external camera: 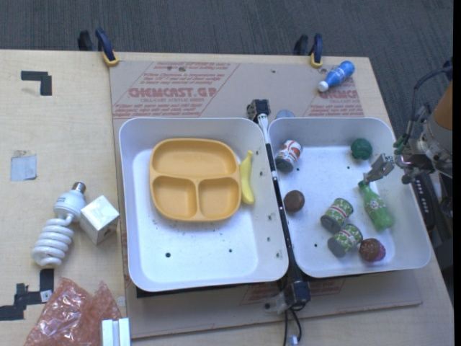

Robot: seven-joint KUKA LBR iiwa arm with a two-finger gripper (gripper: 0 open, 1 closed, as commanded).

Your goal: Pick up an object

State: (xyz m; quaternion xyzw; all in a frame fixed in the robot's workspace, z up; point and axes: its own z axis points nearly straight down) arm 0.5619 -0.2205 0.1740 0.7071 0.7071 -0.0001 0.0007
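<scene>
Surface (pixel 65 135): pale wood, with a brown board under two white bins.
Left bin (pixel 202 265): holds a yellow divided plate (pixel 194 179) with a banana (pixel 247 180) just beside its right edge.
Right bin (pixel 317 262): holds a green bottle (pixel 377 207), two green cans (pixel 343 225), a red-and-white can (pixel 287 155), a green ball (pixel 361 148) and two brown balls (pixel 294 201).
End effector (pixel 379 169): over the right bin's right side, just above the green bottle's top; finger spread too small to tell.
Outside the bins: light bulb (pixel 57 225), white cube (pixel 99 218), blue bottle (pixel 336 76).
</scene>
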